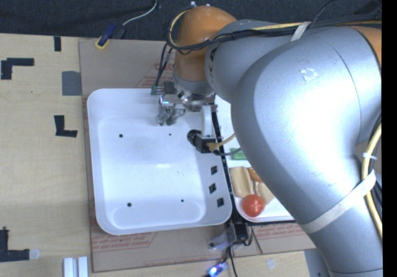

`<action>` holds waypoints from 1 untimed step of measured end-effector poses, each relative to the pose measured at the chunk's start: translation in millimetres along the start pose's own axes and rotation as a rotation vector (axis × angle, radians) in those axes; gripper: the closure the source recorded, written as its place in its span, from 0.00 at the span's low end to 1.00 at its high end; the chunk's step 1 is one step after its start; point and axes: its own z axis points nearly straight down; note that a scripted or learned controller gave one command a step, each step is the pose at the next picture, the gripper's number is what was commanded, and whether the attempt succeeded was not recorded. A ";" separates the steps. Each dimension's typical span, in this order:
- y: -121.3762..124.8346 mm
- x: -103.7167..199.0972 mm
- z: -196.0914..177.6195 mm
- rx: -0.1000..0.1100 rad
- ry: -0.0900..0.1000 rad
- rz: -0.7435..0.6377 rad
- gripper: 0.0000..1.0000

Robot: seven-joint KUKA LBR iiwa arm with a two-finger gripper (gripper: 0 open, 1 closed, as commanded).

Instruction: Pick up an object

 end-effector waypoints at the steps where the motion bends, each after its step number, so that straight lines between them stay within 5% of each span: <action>1: 3.4 103.6 14.5 -0.012 0.003 -0.003 1.00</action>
